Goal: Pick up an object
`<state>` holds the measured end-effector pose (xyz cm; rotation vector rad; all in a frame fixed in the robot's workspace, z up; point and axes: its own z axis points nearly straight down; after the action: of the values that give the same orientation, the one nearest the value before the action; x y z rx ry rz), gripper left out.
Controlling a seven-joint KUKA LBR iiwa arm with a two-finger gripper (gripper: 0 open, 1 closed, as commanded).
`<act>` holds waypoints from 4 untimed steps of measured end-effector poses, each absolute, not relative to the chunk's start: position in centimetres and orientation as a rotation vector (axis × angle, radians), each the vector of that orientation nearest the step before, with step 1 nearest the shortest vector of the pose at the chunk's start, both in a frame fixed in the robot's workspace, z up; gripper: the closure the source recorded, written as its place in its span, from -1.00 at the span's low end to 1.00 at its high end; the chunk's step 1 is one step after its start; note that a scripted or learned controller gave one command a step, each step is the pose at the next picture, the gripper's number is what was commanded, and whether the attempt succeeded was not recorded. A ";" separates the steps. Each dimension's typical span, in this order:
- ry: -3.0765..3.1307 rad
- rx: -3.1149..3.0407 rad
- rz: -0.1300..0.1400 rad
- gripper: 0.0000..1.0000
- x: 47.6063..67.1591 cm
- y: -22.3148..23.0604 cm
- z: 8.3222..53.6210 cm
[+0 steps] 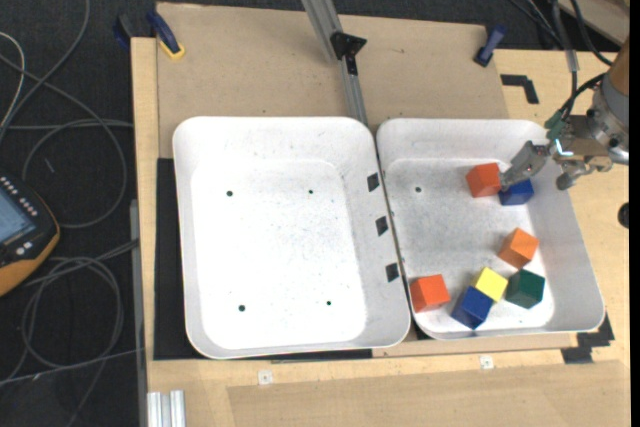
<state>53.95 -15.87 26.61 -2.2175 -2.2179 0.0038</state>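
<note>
White right bin (585,265): seven cubes | left bin (200,245): bare | pincer (545,170): spread

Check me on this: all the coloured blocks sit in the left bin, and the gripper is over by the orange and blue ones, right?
Not quite. The camera view shows the blocks in the right bin, not the left. The gripper is indeed beside the orange block and blue block.
</note>
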 end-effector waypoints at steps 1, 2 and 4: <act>-2.221 -2.220 -0.001 -1.00 54.0 -15.9 26.9; -2.217 -2.217 0.004 -1.00 54.3 -14.8 21.6; -2.217 -2.217 0.003 -1.00 54.1 -15.2 10.1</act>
<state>54.07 -15.21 10.07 -2.2169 -2.2168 0.0034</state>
